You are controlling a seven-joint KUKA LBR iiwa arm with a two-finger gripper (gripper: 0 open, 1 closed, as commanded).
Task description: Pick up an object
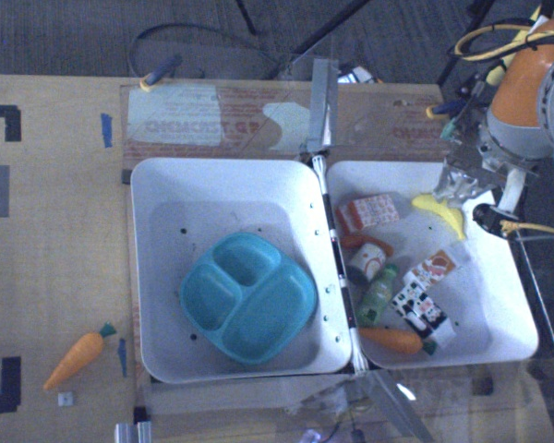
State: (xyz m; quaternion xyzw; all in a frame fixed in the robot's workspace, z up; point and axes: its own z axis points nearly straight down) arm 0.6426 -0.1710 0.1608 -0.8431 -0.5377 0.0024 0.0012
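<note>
My gripper [458,186] hangs over the far right part of the right bin [512,326], right above a yellow banana [441,214] and touching or nearly touching its upper end. Nothing shows as lifted. Other objects lie in the same bin: a red and white box [373,212], a small white and red can [367,259], a green bottle [377,299], an orange carrot [393,341], a black and white patterned box [421,309] and an orange and white carton [432,267].
The left bin [166,201] holds a blue divided plate [249,295]. A toy carrot [74,359] lies on the bench to the left of the bins. A metal divider [319,109] runs between the bins. Cables [499,40] hang by the arm.
</note>
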